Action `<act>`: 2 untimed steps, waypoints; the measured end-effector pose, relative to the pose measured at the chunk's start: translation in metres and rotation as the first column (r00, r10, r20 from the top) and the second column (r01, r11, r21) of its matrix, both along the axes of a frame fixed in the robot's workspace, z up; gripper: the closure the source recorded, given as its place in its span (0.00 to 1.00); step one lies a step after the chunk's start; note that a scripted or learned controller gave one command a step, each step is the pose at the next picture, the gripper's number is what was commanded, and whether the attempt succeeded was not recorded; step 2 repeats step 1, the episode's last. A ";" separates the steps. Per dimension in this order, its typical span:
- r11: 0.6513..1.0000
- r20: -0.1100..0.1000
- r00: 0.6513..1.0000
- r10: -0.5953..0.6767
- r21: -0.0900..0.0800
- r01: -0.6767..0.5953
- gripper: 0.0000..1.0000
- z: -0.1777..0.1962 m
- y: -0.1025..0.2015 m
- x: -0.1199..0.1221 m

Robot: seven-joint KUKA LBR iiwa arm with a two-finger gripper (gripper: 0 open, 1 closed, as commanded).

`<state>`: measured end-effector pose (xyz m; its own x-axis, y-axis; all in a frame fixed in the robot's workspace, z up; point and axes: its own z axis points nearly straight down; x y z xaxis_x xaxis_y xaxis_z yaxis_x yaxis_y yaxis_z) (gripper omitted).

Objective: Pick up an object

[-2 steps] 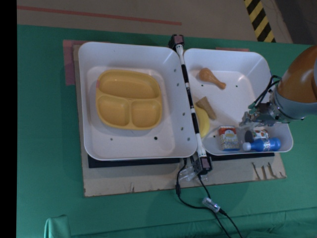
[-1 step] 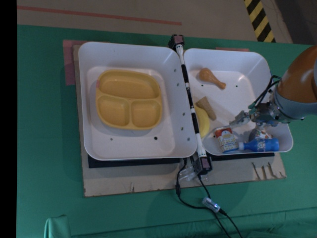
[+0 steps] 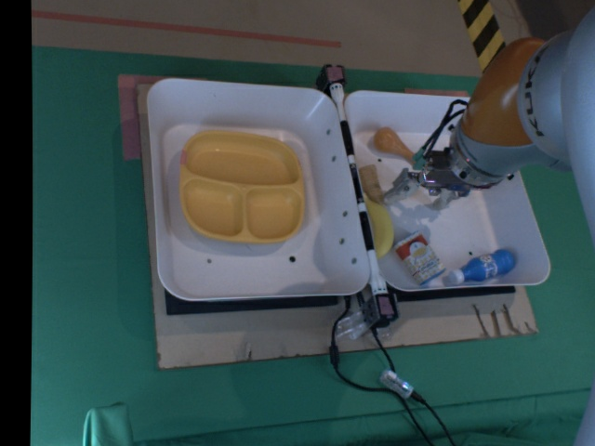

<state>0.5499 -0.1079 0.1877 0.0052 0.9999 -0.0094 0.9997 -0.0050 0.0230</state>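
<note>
My gripper (image 3: 402, 190) hangs over the left part of the right bin (image 3: 521, 240), its fingers spread open with nothing between them. Just left of it lies a tan piece (image 3: 371, 183), and below that a yellow banana (image 3: 379, 228) along the bin's left wall. An orange drumstick-shaped toy (image 3: 392, 142) rests above the gripper. Toward the front sit a small red and white carton (image 3: 419, 256) and a blue and white bottle (image 3: 483, 268) lying on its side.
The left bin (image 3: 167, 249) holds a yellow divided plate (image 3: 242, 186). A black and white bar (image 3: 357, 193) runs between the two bins. Cables (image 3: 390, 379) trail off the bench's front edge over the green mat.
</note>
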 end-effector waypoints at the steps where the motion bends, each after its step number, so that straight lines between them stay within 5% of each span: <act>1: 1.000 0.014 1.000 -0.006 -0.009 0.006 1.00 0.016 -0.004 0.002; 2: 1.000 0.014 1.000 -0.006 -0.009 0.006 1.00 0.016 -0.004 0.002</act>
